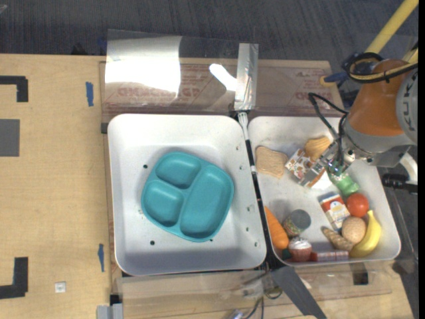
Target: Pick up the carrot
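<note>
A wooden tabletop [53, 178] seen from above carries two shallow white bins side by side. The left bin [133, 138] holds a teal plate [188, 195] with three compartments, lying roughly in its middle. The right bin [292, 141] is scattered with toy foods and small packets.

The carrot [275, 227], orange and tapered, lies against the right bin's left wall, toward the near side, pointing far-left to near-right. Just right of it sits a grey round disc [299, 219]. A slice of bread [270, 161] lies farther away along the same wall. A yellow banana [370, 234] curves along the right side near the near corner, with a tan ball [353, 229] touching it and a red tomato [358, 205] just beyond. A small white carton [334, 209] lies beside the tomato.

The grey arm with its orange band [375, 108] reaches in from the right. Its pincer [336, 167] hangs over the far right part of the right bin, well apart from the carrot. Whether the pincer is released or clenched cannot be told from this angle.
</note>
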Action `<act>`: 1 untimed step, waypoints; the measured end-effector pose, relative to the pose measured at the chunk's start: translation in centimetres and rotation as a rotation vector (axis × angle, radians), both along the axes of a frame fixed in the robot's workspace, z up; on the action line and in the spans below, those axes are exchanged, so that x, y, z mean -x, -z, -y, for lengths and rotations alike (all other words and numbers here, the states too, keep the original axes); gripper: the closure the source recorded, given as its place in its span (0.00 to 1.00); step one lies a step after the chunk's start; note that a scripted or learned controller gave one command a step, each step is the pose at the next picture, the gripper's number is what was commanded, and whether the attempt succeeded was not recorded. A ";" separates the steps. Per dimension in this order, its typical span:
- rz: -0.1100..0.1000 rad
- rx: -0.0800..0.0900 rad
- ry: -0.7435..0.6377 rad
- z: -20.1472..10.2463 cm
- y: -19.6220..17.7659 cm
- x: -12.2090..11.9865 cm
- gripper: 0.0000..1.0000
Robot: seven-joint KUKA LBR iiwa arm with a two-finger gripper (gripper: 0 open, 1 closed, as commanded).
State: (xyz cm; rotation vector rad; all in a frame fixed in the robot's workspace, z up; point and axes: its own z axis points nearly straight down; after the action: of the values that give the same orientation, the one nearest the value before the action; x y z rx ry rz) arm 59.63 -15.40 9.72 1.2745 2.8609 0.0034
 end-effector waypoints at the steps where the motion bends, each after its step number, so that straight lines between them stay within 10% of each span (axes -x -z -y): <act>1: 0.009 -0.002 0.191 -1.3 0.6 5.0 1.00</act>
State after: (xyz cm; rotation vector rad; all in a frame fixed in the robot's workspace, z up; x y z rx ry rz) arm 54.66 -14.15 9.15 1.5378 2.7193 0.0099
